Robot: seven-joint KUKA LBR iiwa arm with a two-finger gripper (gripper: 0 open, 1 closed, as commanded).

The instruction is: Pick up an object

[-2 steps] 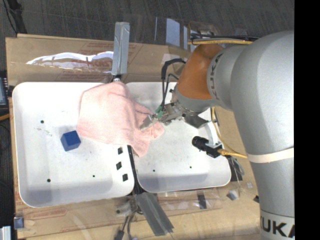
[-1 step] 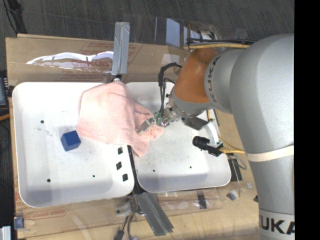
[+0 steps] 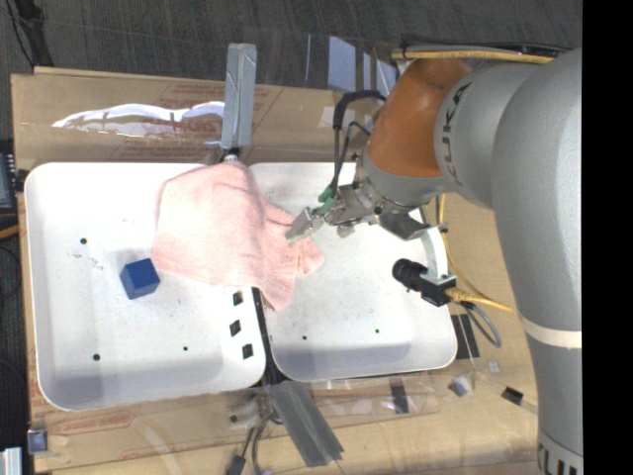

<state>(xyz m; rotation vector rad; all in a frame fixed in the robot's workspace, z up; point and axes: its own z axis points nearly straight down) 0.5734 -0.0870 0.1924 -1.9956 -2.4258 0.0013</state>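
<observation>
1. A pink cloth [image 3: 232, 228], crumpled, drapes over the divider between the two bins, mostly in the left one.
2. A small blue cube [image 3: 139, 277] sits in the left bin, just beside the cloth's lower left edge.

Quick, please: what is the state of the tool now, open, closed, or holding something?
Tool: it sits at the edge of the pink cloth, above the right bin; open, closed or holding cannot be told.

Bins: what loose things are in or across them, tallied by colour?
Pink: 1, the cloth draped over the divide between the left bin and the right bin
Blue: 1, the block in the left bin
Total: 2
</observation>
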